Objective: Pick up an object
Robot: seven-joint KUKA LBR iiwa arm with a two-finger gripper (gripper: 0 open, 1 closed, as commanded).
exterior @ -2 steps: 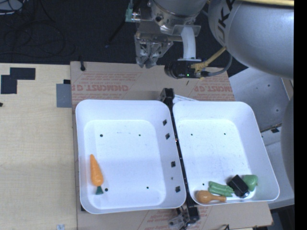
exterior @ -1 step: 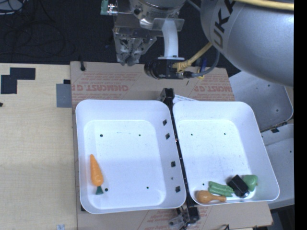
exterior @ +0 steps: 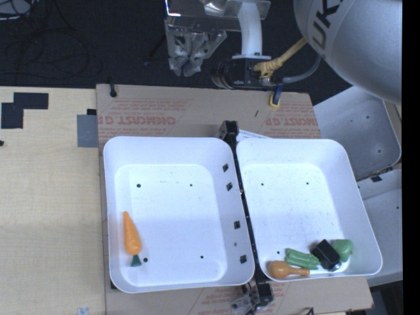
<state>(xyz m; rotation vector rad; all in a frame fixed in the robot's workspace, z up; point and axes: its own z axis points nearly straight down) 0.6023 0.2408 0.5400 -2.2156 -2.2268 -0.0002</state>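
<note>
- Orange carrot (exterior: 131, 234) with a small dark green stub at its lower end, lying lengthwise near the left wall of the left bin (exterior: 164, 151), close to that bin's near corner.
- Elsewhere on the left bin's floor, only a few small dark specks.
- Clustered in the near right corner of the right bin (exterior: 295, 151): a green pod-shaped piece (exterior: 301, 258), a black block (exterior: 326, 254) tilted and resting partly over it, a rounder green piece (exterior: 342, 247) just behind the block, and an orange pear-shaped piece (exterior: 287, 270) at the front, touching the bin's near wall.
- Carrot and this cluster well apart, in separate bins.
- Between the two bins, a black bracket strip (exterior: 237, 202) running from the far edge to the near edge.
- Under both bins, a brown cardboard sheet (exterior: 164, 113) with red mirrored lettering, laid on a light wooden bench (exterior: 46, 195).
- Gripper (exterior: 191, 63) raised high at the far side of the bench, beyond the cardboard and over the dark background, well apart from either bin and from every object.
- Grey fingers pointing down and bunched close together, nothing visible between them; exact opening hard to judge at this angle.
- Large grey arm body (exterior: 354, 25) filling the upper right, with a yellow cable (exterior: 283, 59) and a white cylinder (exterior: 250, 28) beside the wrist.
</note>
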